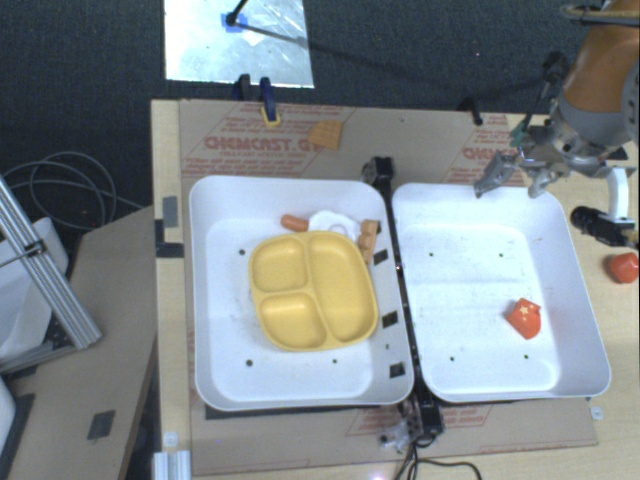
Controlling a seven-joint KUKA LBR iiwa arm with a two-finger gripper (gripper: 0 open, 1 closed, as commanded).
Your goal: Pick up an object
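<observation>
End effector (517,177) above right bin's (570,268) far rim, fingers spread apart, nothing between them. Orange object (524,317) on right bin floor, well apart, nearer camera. Yellow tray (311,291) in left bin (215,268).

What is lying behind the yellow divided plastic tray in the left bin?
Behind the yellow divided plastic tray lie a small orange sausage-shaped piece, a white round object partly covered by the tray, and a tan block.

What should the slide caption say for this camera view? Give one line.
KUKA gripper hovers over the right bin's far rim; an orange object lies in that bin, a yellow divided tray in the left bin.
</observation>
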